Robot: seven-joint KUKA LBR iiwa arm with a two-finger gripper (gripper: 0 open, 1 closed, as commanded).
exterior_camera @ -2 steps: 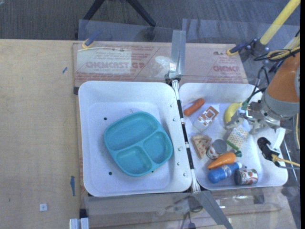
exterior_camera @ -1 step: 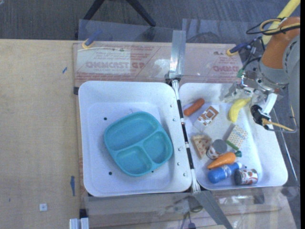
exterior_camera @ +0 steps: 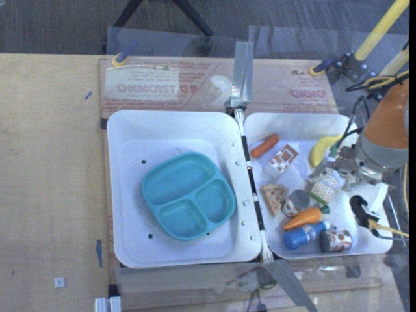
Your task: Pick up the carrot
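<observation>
The carrot (exterior_camera: 302, 218), orange with a green top at its right end, lies slanted in the front part of the right bin (exterior_camera: 292, 125). It rests between a small can (exterior_camera: 298, 202) behind it and a blue bottle (exterior_camera: 304, 236) in front. My gripper (exterior_camera: 330, 172) hangs over the right middle of the same bin, behind and to the right of the carrot and apart from it. Just below the gripper is a pale speckled object (exterior_camera: 324, 187); whether it is held is unclear.
The right bin also holds an orange sausage (exterior_camera: 264, 145), a small carton (exterior_camera: 281, 160), a banana (exterior_camera: 322, 151), a pizza slice (exterior_camera: 273, 198) and a red-labelled can (exterior_camera: 335, 240). A teal divided plate (exterior_camera: 188, 195) lies in the left bin (exterior_camera: 123, 174).
</observation>
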